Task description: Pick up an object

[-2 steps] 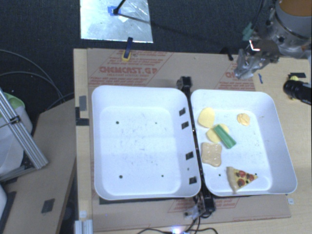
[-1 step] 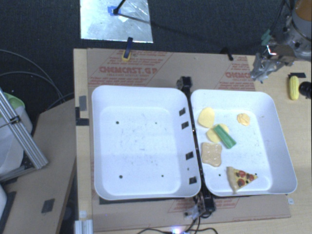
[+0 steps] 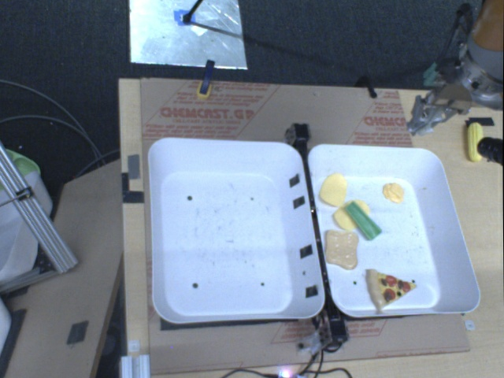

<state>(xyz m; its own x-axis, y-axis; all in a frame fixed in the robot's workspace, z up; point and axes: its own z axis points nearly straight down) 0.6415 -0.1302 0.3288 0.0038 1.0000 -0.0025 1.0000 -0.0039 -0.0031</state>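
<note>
Though pale, bench (image 3: 476, 211) amid dark carpet (image 3: 63, 38).

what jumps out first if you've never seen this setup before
A small cluster of toy food in the right bin: a pizza slice near its front edge, with a bread slice, a green stick and yellow pieces behind it. The tool hangs past that bin's far right corner, away from the food. A shiny foil sheet lies on the dark floor at the top.

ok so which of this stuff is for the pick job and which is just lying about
For the job: pincer, pizza slice, toast slice, green stick, yellow slice, small yellow piece.
Lying about: silver sheet, blue-and-yellow clip, left bin.
</note>
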